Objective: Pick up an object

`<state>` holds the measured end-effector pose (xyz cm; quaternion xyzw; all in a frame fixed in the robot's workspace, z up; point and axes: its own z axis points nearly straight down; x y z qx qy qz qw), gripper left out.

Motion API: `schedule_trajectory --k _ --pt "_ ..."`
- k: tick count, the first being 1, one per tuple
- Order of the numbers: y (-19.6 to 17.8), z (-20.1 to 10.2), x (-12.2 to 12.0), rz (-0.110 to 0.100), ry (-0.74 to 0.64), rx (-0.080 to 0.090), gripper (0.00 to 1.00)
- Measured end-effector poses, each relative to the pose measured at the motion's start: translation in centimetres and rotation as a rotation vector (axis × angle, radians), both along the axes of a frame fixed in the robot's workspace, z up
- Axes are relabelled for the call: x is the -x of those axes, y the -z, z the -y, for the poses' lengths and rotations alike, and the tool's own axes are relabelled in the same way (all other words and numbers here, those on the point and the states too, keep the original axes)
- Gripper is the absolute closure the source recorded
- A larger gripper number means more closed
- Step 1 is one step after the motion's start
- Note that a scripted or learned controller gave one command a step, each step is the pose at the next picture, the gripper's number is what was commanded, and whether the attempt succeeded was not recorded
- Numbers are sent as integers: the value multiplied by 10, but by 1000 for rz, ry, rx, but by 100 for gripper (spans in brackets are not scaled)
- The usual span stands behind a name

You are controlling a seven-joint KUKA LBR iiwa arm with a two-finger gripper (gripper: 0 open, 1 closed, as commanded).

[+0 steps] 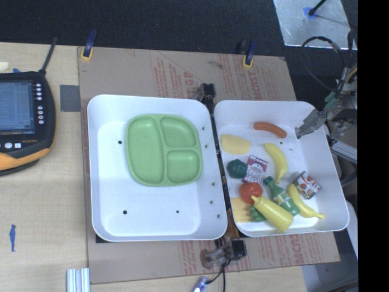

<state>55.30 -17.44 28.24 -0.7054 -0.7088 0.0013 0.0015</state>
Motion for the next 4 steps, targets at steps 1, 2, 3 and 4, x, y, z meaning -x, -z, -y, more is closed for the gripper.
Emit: schedule_trajectory --k 1,2,3,4 --pt "127 -16 -67 -3 -1 1 0" --pt "191 6 -31 -1 0 1 0" --pt "180 7 -31 -1 -4 4 100" --pt "191 -64 -63 3 -3 2 100"
